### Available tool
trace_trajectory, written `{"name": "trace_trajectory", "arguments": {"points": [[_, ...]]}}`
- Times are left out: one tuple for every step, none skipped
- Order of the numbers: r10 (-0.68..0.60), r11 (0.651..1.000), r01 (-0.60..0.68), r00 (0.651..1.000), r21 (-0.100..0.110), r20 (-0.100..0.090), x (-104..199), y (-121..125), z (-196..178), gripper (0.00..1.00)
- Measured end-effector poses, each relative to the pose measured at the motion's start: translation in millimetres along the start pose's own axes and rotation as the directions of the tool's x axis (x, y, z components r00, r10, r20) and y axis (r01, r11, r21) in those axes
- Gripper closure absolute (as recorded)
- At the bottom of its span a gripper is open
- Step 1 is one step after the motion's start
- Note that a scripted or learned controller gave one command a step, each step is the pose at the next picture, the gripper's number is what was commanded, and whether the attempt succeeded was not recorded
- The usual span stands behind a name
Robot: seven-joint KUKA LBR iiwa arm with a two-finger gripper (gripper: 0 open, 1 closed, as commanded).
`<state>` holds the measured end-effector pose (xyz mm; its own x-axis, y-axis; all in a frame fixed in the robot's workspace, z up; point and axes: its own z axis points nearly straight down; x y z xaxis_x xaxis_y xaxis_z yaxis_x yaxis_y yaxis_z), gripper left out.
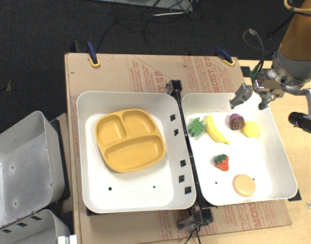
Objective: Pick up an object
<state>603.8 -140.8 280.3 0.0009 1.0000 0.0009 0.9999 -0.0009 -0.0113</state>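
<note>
From the overhead camera I've got the tool hanging over the far edge of the right bin, its two fingers spread apart with nothing between them. So it's open and carrying nothing. Below and just toward me sit the candidates: a dark purple fruit and a yellow lemon right beside it, close enough that I can't say if they touch. Further left there's a banana with a green leafy piece against its left side. A strawberry sits alone mid-bin, and a round tan biscuit is nearest the front edge. The left bin carries a yellow divided plate, well apart from the action.

My worry from here: the purple fruit and lemon are crowded, so a finger coming down could land on one and knock the other away. Both look rounded and may squirt out of a closing pinch. The tool is also near the bin's far wall, so a straight drop risks clipping the rim. The strawberry looks the cleaner target.
</note>
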Motion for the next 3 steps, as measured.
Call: {"name": "trace_trajectory", "arguments": {"points": [[-0.002,1.0,0.002,1.0,-0.011,0.002,0.3,1.8,-6.4,0.0],[0.0,1.0,0.0,1.0,-0.007,0.001,-0.6,1.9,36.8,0.0],[0.0,1.0,0.0,1.0,-0.005,0.0,5.3,-6.4,95.1,0.0]]}}
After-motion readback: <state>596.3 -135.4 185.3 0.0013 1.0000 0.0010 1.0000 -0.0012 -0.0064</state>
